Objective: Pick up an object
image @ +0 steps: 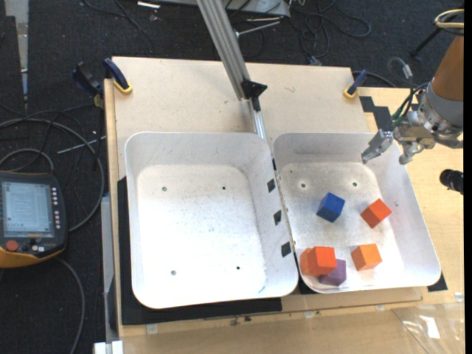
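Nothing picked yet: the gripper hovers over the right bin's far corner, fingers spread and empty, while the blue block and orange blocks wait below.

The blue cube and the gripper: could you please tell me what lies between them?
In the camera view, only bare white floor of the right bin lies between the gripper and the blue cube.
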Controlling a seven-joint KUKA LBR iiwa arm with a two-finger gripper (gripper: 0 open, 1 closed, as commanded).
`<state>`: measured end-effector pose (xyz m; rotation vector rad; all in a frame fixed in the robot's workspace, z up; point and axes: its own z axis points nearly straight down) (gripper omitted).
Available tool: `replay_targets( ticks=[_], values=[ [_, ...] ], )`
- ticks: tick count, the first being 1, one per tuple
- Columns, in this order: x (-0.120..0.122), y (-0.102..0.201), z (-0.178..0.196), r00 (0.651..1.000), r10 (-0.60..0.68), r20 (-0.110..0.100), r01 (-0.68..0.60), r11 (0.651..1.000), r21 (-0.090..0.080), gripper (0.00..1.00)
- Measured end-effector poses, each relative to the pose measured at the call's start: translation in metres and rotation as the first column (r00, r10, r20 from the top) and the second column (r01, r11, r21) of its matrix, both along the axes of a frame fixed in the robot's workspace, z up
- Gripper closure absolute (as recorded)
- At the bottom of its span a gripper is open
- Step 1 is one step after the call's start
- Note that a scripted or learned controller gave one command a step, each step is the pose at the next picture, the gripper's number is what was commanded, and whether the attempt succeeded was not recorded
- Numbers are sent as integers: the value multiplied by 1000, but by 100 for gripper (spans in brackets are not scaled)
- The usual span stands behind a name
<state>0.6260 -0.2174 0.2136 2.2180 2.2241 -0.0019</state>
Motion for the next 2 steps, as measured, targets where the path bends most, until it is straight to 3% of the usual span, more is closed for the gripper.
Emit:
replay_targets(
  ticks=[1, 2],
  values=[
    [-23, 61, -91, 1000, 3, -8, -3, 1000, 6, 0],
    [-52, 97, -119, 1000, 2, -1, -2, 1000, 2, 0]
  ],
)
